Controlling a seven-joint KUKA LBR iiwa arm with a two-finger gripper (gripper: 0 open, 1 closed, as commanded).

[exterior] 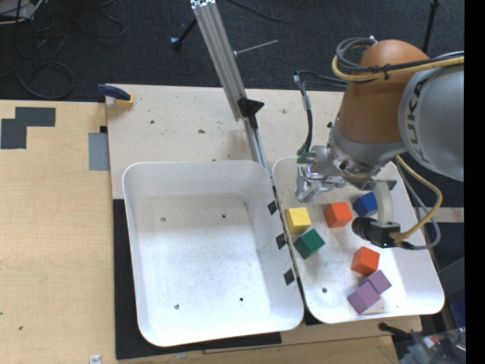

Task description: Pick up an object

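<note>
Several coloured blocks lie in the right bin: a yellow block, a green block, an orange block, a blue block, a second orange block and two purple blocks. My gripper hangs over the bin's back left part, just above and behind the yellow block. Nothing shows between its fingers. The arm's orange band and grey body cover the bin's far right corner.
The left bin lies beside the right one, sharing a divider with black clips. A slanted aluminium post rises behind the bins. A black cable and small black device hang from the arm over the right bin.
</note>
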